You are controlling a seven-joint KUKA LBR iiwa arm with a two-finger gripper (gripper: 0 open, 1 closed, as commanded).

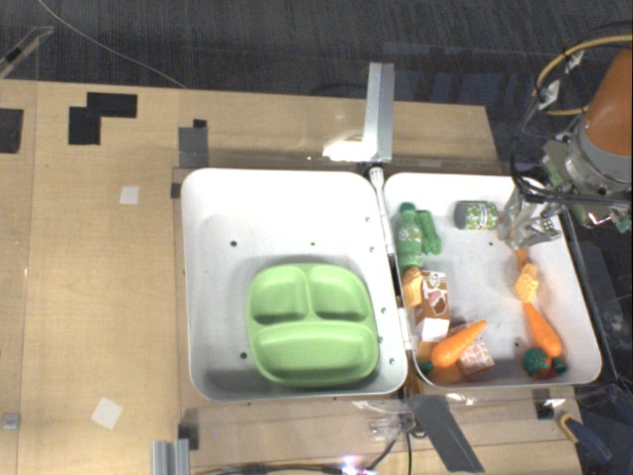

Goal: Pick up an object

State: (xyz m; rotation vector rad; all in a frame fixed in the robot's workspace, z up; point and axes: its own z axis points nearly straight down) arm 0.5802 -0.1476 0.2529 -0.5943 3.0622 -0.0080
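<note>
Camera view shows the tool [532, 228] low over the right bin [495, 265], near its far right corner, with the arm [605, 132] coming in from the right. Whether it is released or clenched I cannot tell; the metal parts blur together, and nothing can be seen held in it.

The likeliest targets lie just beside it: a small can [477, 215] on its side to its left, and a yellow piece [527, 285] just below, touching the top of a carrot [542, 330] that runs toward the near right corner.

Risks, as I judge them: the tool sits close to the bin's right wall, so a descent here may catch the rim or close on bare floor between the can and the yellow piece. The can, lying on its side, could roll away from a nudge. The yellow piece and carrot touch, so a grasp may drag both or slip off.

The right bin also holds green bottles [415, 231] by the divider, a snack packet [427, 300], a second carrot [457, 342] lying over a small box [477, 360], and a dark green piece [537, 361] at the first carrot's end. The left bin [227, 216] holds a green tray [313, 323], upside unclear, near its front. Both bins rest on the wooden surface [89, 285].
</note>
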